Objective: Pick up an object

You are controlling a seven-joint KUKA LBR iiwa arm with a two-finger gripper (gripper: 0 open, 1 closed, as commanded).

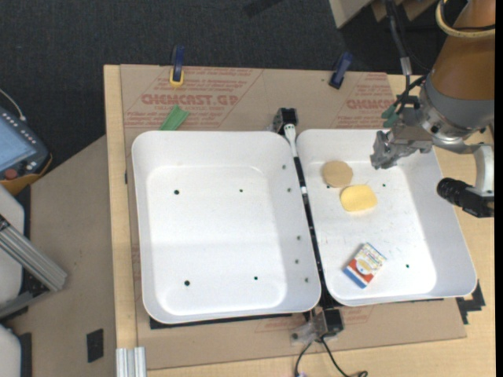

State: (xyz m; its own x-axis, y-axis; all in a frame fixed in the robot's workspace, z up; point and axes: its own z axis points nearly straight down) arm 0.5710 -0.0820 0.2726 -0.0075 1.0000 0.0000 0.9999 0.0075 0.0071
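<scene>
The right bin (440,277) holds three objects. A tan round disc (338,173) lies near its far left part. Just in front of it sits a yellow rounded block (358,199). A small red, white and blue packet (365,265) lies near the bin's front. My gripper (383,158) hangs over the far part of the right bin, to the right of the tan disc and apart from it. Nothing shows between its fingers.
The left bin (157,289) lies beside the right one, with a black divider strip (302,203) between them. Both rest on a cardboard sheet (236,93) held by blue clamps (177,65). A green tag (174,118) lies on the cardboard at the far left.
</scene>
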